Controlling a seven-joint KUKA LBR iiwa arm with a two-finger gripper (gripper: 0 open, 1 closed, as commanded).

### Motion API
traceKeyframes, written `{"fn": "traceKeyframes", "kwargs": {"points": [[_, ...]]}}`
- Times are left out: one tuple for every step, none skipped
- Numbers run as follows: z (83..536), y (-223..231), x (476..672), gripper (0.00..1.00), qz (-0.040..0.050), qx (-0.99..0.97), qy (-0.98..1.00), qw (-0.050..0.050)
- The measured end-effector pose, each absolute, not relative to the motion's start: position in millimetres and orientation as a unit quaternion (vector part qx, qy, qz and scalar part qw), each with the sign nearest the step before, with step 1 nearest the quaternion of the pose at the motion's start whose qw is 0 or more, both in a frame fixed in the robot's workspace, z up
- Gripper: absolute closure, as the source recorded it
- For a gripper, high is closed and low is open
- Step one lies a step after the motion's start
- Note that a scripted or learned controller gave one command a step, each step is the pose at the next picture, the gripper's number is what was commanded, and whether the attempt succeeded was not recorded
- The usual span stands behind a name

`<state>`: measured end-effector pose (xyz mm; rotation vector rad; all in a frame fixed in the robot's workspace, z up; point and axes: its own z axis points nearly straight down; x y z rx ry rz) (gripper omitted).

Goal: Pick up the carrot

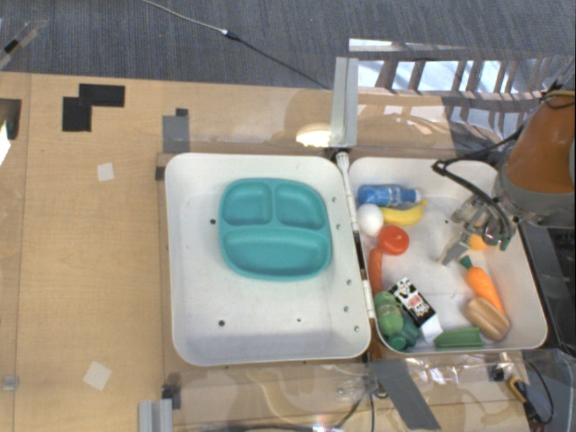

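Observation:
The carrot (484, 284) lies in the right bin (531, 336) near its right wall, orange, with its green top (466, 262) pointing up-left. My gripper (466, 246) hangs just above and to the left of the carrot's green end, reaching in from the right under the orange wrist band (544, 151). Its fingers (453, 252) are spread, open, with nothing between them. The carrot rests on the bin floor, apart from the fingers.
Around the carrot lie a bread roll (487, 319), a green bean pod (459, 337), a cow-patterned box (414, 301), broccoli (392, 318), a red pepper (374, 268), a tomato (393, 239), an egg (370, 219), a banana (405, 212) and a blue bottle (387, 194). A teal divided plate (274, 228) sits in the left bin (193, 331).

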<state>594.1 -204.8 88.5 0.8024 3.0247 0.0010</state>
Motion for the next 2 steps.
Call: {"fn": "traceKeyframes", "kwargs": {"points": [[89,-206,555.7,0.00,0.0014,0.420,0.907,0.007],[102,-205,559.2,1.00,0.0024,0.417,0.909,0.010]]}}
